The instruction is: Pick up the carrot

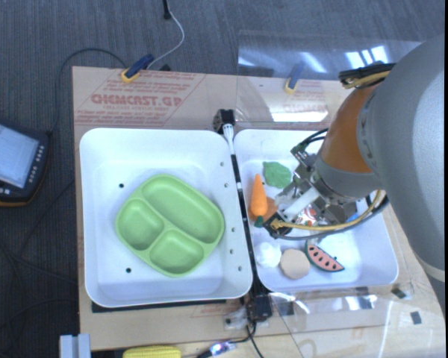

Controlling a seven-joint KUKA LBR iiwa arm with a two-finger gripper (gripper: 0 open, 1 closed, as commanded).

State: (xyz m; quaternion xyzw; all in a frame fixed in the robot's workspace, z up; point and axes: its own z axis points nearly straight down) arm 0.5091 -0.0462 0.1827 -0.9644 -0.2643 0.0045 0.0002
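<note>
The orange carrot point(258, 198) with a green tip lies lengthwise along the left wall of the right bin point(384, 271). My gripper point(286, 203) hangs low over that bin, just to the right of the carrot and close beside its lower end. The wrist and its fittings hide the space around the gripper's tip, so I cannot make out whether it touches the carrot.
In the right bin lie a green leafy piece point(278, 174) at the back, a watermelon slice point(323, 258), a beige rounded thing point(293, 263) and a small white thing point(268, 254) at the front. The left bin point(97, 162) holds a green divided plate point(170, 224).
</note>
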